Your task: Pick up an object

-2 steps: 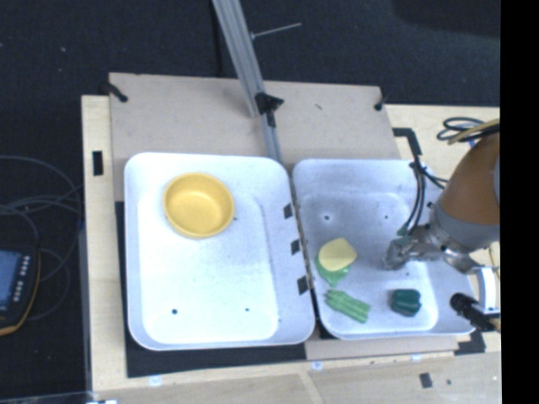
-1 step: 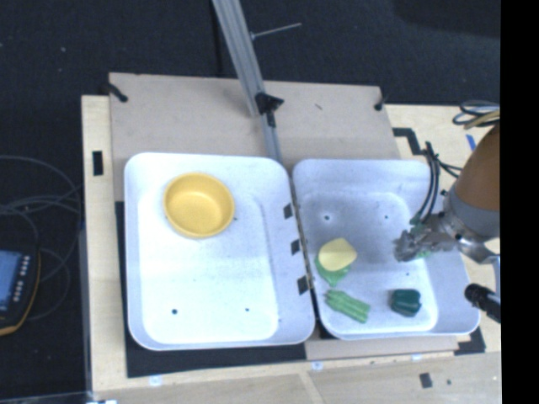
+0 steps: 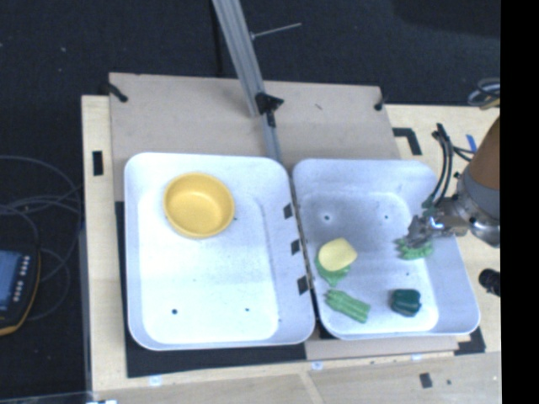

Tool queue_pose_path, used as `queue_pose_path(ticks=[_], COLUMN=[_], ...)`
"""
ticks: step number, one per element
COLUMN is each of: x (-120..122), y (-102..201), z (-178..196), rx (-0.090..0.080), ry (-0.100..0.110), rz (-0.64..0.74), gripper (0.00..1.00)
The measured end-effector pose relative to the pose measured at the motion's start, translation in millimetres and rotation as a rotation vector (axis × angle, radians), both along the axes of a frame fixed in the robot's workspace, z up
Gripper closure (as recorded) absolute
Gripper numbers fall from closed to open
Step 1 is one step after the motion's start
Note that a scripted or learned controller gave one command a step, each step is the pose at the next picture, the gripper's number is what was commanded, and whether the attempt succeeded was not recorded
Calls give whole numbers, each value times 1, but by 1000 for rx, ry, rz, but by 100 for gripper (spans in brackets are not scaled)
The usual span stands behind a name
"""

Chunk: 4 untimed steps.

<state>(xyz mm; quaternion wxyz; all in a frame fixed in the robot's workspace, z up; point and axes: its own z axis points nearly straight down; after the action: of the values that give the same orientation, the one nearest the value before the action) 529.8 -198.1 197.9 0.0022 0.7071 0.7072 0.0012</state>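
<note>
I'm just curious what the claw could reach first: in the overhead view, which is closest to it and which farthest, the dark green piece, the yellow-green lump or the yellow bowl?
From the gripper:
1. Dark green piece, right bin's front.
2. Yellow-green lump, right bin's left side.
3. Yellow bowl, left bin.

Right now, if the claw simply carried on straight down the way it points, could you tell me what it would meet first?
Most likely the small light green object lying just beneath the claw near the right side of the right bin. After that comes the bin floor. Depth is hard to judge from this slanted view, so the claw may already be touching it.
</note>
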Motion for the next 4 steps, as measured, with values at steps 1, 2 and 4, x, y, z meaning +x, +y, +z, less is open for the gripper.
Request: queue_pose_path(ticks=[1, 2, 4], x=[1, 18, 58], y=[-1, 47, 141], z=[52, 62, 47], rx=[0, 2, 1], ry=[0, 3, 4], rz=[0, 4, 3], gripper=[100, 100, 100])
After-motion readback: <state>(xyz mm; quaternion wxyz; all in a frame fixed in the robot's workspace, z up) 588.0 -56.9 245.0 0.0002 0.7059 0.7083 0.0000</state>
